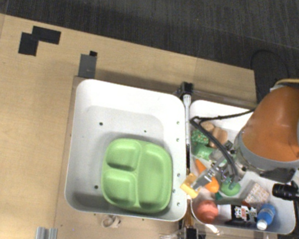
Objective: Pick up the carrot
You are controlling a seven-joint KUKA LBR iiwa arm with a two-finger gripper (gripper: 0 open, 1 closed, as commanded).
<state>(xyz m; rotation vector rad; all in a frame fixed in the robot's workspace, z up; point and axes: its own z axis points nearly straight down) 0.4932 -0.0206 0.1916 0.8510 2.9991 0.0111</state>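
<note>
Carrot (206, 175) lay in the right bin (285, 223), close to that bin's left wall and about midway along it, an orange piece partly covered by the gripper (207, 180). Gripper sat low over the carrot, metal fingers pointing toward the bin's left wall; whether the fingers were spread or closed could not be told, nor whether anything sat between them. Arm (278, 129) entered over the right bin's far right corner, its orange band hiding much of the bin's far half.

Other contents of the right bin: a yellow piece (188, 188) touching the left wall just nearer than the carrot; a red round fruit (207, 210) at the near left corner; a green item (232, 187) just beside the gripper; a blue bottle (266, 215) along the near wall, a small dark item to its left; a green packet (200, 139) and a tan item (219, 134) toward the far left corner.

Left bin (87, 134) held a green divided plate (138, 173), three compartments, lying flat toward the near right corner.
</note>
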